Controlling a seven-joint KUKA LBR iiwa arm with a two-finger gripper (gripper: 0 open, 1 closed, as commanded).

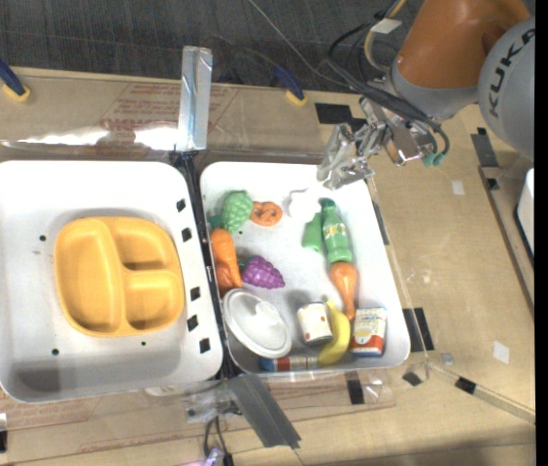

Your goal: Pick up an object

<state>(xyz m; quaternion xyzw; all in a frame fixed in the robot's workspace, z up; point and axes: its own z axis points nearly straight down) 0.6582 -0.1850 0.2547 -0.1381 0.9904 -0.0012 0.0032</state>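
The gripper [344, 166] is hanging over the right bin's [388, 260] top edge with nothing between its fingers; whether they are apart I cannot tell; the green bottle [333, 231] is lying just below, crowded by a carrot [345, 285], banana [337, 333], purple grapes [263, 274] and white bowl [256, 323]; a yellow tray [119, 275] is sitting in the left bin [12, 260].

I can read "KUK" in dark capitals on the grey arm housing [510, 66] at the far right, cut off at the frame edge. The small carton [369, 330] and green bottle [333, 231] carry labels too small for me to read.
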